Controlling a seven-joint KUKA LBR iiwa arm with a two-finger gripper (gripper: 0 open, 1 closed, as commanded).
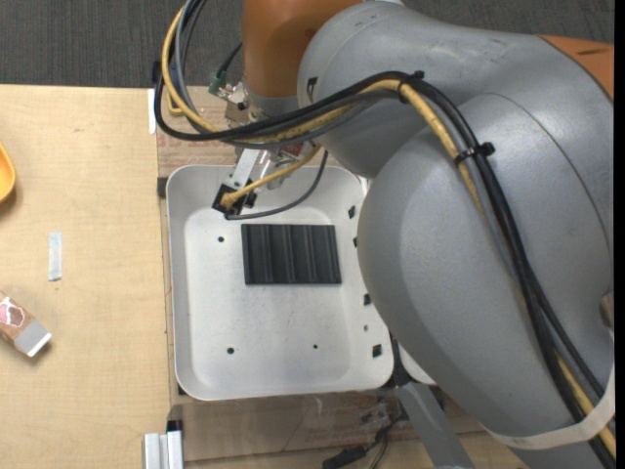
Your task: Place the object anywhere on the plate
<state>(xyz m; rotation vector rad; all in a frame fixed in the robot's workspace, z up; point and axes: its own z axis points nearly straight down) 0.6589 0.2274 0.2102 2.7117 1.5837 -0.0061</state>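
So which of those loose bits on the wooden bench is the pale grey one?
The small pale grey strip, standing alone; the chunk below is brown-and-white, the edge piece orange.

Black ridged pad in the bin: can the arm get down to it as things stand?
Probably yes. The pad lies flat and alone on the white bin floor, and the arm hangs right over that bin.

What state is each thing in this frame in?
arm: reaching in over the bin's far edge.
white bin: flat on the bench, upright.
black ribbed block: lying flat in the bin, untouched.
small wrapped item: lying on the bench, outside the bin.
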